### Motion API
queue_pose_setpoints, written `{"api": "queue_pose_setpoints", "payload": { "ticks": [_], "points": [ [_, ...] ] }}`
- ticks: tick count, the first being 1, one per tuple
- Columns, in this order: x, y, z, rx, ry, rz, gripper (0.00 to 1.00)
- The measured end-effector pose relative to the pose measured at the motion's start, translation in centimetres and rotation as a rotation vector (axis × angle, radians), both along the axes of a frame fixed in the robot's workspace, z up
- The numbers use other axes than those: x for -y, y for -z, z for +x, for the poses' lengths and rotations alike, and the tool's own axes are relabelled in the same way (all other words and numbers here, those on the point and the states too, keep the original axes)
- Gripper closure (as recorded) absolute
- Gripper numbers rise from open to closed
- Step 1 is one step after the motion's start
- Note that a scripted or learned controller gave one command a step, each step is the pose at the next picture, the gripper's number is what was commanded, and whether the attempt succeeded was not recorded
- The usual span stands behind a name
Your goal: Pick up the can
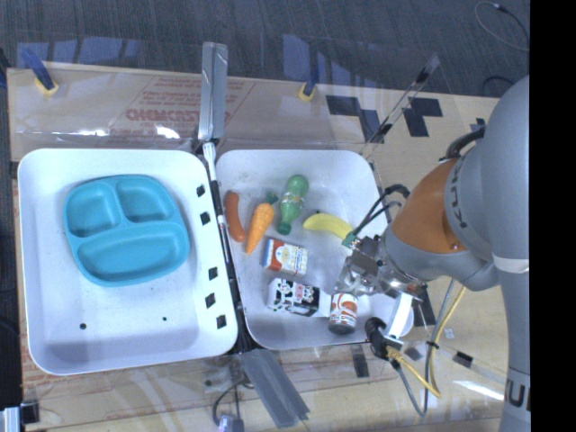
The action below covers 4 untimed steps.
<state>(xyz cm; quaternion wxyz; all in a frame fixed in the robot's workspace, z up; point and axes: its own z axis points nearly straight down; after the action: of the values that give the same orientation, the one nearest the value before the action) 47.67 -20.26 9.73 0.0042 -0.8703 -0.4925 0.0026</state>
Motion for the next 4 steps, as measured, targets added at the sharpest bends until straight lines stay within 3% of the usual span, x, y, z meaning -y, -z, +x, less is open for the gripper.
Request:
{"api": "queue_pose_setpoints", "payload": {
  "ticks": [1, 2, 3, 4],
  "points": [
    [0.00, -0.01, 0.00, 0.000, 0.000, 0.000, 0.00],
    [-0.38, 0.74, -0.01, 0.003, -0.052, 0.001, 0.00],
    [-0.41, -0.04, 0.02, -0.001, -0.056, 0.003, 1.00],
    [-0.41, -0.05, 0.02, -0.001, -0.057, 0.003, 0.00]
  ]
}}
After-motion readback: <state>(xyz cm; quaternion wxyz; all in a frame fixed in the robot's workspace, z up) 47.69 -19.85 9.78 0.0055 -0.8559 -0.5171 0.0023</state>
